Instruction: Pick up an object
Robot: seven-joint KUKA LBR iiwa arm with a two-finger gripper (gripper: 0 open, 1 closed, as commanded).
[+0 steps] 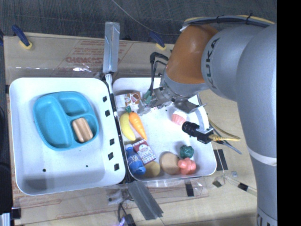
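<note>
The right bin (207,147) holds several small things: a yellow banana (125,126), an orange carrot (137,124), a printed packet (133,98), a pink piece (178,118), a dark green toy (186,151), a pink toy (188,165), a tan round item (169,161), a red-and-white packet (145,150) and a blue item (134,162). My gripper (149,102) hangs low over the bin's far left part, just right of the printed packet and above the carrot's top. The wrist hides whatever lies directly beneath it.
The left bin (28,168) carries a blue divided plate (59,117) with a brown bun-like item (83,129) in one compartment. A black camera mount (197,131) juts from the wrist over the right bin. The grey arm covers the view's right side.
</note>
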